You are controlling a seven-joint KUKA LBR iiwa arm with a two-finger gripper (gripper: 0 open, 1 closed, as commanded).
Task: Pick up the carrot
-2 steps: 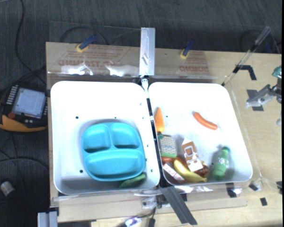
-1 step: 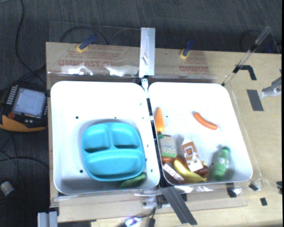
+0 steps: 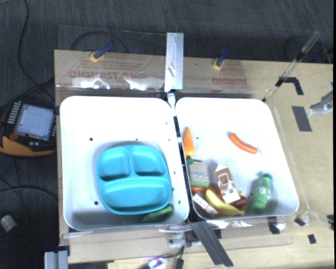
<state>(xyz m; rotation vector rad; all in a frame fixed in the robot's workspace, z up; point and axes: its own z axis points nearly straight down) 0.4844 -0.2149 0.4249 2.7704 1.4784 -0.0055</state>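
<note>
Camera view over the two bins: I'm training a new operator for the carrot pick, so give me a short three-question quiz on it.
1. True or false: the orange carrot with a green top lies against the right white bin's left wall.
2. Which bin holds the blue sectioned plastic plate?
3. The green plastic bottle stands near the right bin's: A) far-left corner, B) near-right corner, C) centre.

Key: 1 true; 2 the left white bin; 3 B.

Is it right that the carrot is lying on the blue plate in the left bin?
Not quite. The camera view shows the carrot lying in the right bin, against its left wall, not on the blue plate. The plate itself does sit in the left bin.
</note>
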